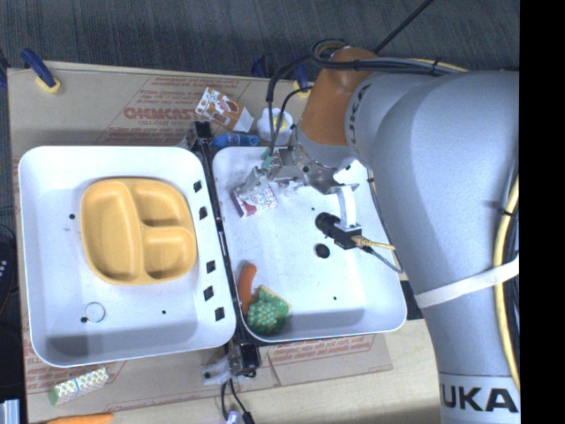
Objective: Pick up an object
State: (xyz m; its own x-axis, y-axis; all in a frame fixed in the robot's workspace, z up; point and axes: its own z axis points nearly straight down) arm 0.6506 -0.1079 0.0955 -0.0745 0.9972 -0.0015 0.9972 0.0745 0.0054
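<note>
The gripper (275,168) hangs low over the far end of the right bin (353,312); whether it is wide, narrow or holding anything cannot be told. A crumpled red-and-white packet (254,197) lies directly beneath it in that bin. A carrot (246,279) and a green knitted toy (267,310) sit at the bin's near left corner. A yellow divided tray (138,230) lies in the neighbouring left bin (44,237).

arm: big grey iiwa (441,210) coming in from the right, bulk of it filling that side | wrist: orange band (328,104) up top, bent down toward the bench | gripper (269,177): pointing down-left, low over the surface, fingers too cluttered to make out tbh
</note>
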